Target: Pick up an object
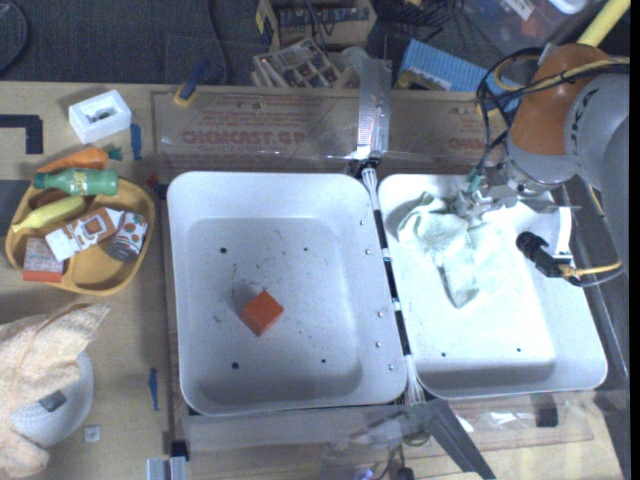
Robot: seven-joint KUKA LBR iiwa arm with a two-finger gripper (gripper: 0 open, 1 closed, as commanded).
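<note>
Cloth point(455, 258), pale greenish-white, crumpled, lies in the right bin point(590, 368), toward its back half. One end trails toward the bin's left wall and the main fold runs forward toward the middle.

- Gripper point(470, 204) is down over the cloth's upper edge, at or touching the fabric where it bunches highest. The wrist and cabling hide the tips, so I cannot tell if it is spread or clamped on the cloth.
- The cloth looks gathered up toward the gripper, which may mean a pinch, though that is a guess. Most of the fabric rests on the bin floor.
- Orange block point(262, 312) sits alone in the left bin point(180, 268), near centre and well apart from the arm.

Progress, as judged: the approach is made and the cloth is the likely target. A confirmed grasp and a lift clear of the bin floor are not yet shown, so the pick is unfinished.

Writing:
- Clear sheet point(250, 133) behind the bins carries faint reddish print, repeated on both halves. It reads roughly "CHEMCAST GP", and I am not certain of that.
- Yellow bowl point(110, 280) on the desk point(40, 98) holds a green bottle point(80, 182) and printed packets. Their labels are too small to read.
- White box point(100, 115) has a dark panel with no legible text.
</note>
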